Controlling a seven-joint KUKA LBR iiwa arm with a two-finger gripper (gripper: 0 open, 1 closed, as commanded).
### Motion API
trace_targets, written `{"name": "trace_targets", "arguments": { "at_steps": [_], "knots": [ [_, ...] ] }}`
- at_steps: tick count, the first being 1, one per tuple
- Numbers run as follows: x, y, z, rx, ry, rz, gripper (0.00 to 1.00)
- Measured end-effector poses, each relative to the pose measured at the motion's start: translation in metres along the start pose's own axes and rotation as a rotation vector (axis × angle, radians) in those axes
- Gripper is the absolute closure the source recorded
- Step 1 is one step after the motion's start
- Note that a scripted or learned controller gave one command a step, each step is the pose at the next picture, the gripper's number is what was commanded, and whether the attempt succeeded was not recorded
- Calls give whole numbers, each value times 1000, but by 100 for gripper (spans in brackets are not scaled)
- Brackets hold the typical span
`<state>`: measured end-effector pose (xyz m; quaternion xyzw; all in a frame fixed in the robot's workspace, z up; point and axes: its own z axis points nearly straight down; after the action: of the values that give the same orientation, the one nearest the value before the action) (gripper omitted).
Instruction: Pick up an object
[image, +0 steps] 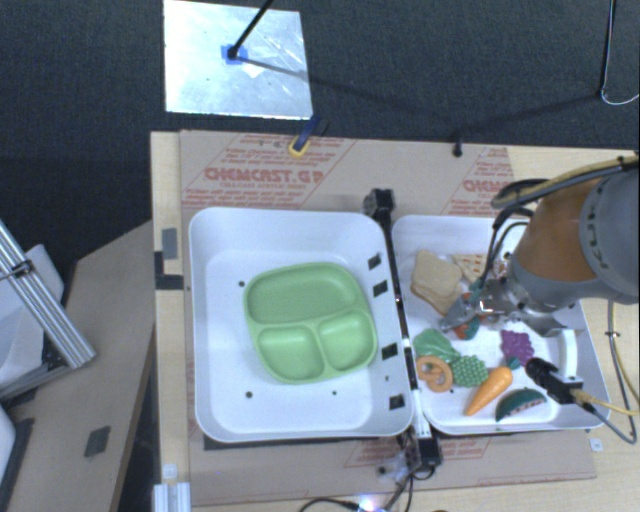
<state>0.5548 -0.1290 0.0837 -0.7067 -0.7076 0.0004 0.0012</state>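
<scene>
The right bin (425, 232) holds several toy foods: a tan bread slice (434, 281), a purple grape bunch (516, 346), an orange carrot (488, 390), a watermelon wedge (521, 404), an orange ring (436, 373), a green knobbly piece (466, 373) and a green leaf (431, 345). My gripper (466, 317) is low in this bin, just right of the bread and above the leaf. A small reddish thing (462, 326) lies right at its tip. I cannot make out whether it is between the fingers.
The left bin (205, 290) holds a green divided plate (305, 320). Black clips (380, 262) line the divider between the bins. The arm's grey body and orange band (556, 240) cover the right bin's far right part. A dark part with a cable (548, 378) hangs over the carrot's right side.
</scene>
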Motion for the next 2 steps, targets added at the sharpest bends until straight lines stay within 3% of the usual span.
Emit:
{"name": "trace_targets", "arguments": {
  "at_steps": [1,2],
  "knots": [
    [-1,1,-13,-5,-1,1,100],
    [-5,4,-77,-9,-3,-2,100]
  ]
}}
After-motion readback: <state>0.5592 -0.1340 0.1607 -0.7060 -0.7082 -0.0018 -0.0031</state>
